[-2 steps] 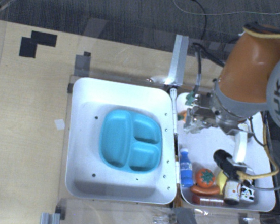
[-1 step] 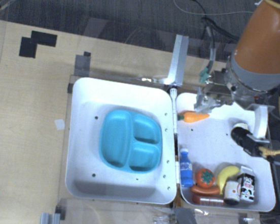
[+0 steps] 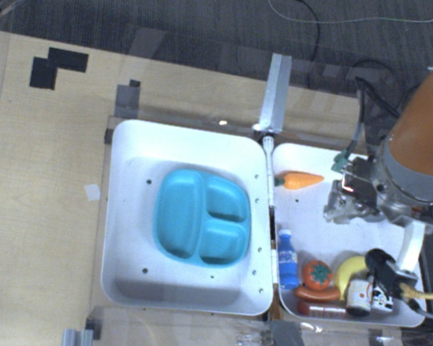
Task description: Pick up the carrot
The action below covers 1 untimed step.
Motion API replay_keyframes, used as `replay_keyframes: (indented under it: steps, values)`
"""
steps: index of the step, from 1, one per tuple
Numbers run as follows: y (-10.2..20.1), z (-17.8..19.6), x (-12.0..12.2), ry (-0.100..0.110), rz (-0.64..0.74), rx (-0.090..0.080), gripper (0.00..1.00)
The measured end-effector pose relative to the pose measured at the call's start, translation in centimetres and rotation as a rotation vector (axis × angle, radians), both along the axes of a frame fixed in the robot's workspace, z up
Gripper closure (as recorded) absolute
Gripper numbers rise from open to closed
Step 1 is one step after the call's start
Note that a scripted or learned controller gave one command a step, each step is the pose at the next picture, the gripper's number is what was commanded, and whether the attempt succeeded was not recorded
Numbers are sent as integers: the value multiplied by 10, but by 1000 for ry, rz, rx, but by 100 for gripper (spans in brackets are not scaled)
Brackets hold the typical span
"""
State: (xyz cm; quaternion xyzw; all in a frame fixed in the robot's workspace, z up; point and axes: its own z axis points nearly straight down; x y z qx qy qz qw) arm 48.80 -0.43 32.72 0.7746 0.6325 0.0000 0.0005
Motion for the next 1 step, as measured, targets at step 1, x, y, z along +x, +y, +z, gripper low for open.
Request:
replay_keyframes:
  steps: [1]
  values:
    - [-127, -49, 0, 0, -266, 0, 100]
